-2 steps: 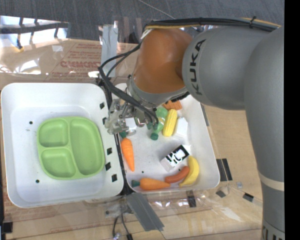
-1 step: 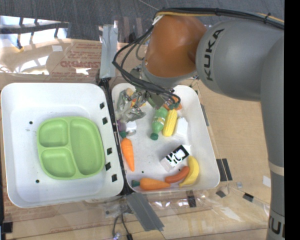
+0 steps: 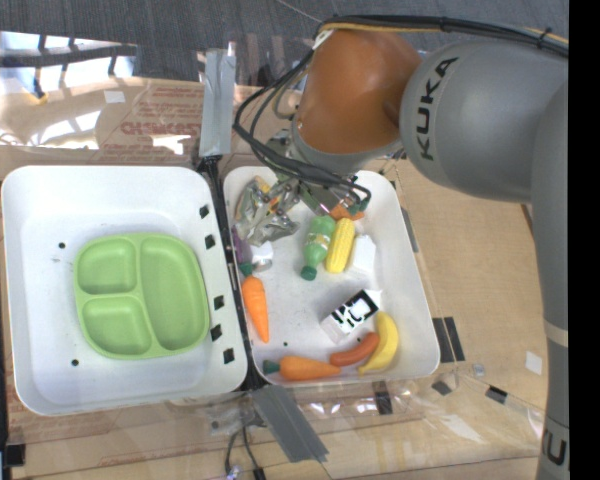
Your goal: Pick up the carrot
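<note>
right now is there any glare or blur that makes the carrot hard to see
In the camera view the carrot is sharp and evenly lit against the white bin; glare falls on the clear sheet behind the bins; the arm shades the bin's far end.

Bench [image 3: 500, 268]: light wood-looking top, kinda shiny, with short black tape marks on the right side and along the front edge.
Left bin [image 3: 25, 268]: shallow white one sitting flat on the bench, takes up most of the left half.
Right bin [image 3: 412, 288]: same kind, right next to it, the two edges touching down the middle.
Clear plastic sheet [image 3: 70, 98]: lies on the bench behind the left bin, pretty glary, red print showing through it.
Grey tape strip [image 3: 213, 103]: runs back from the seam between the bins.
Another grey strip [image 3: 290, 423]: at the front, angled, just below the right bin.
</note>
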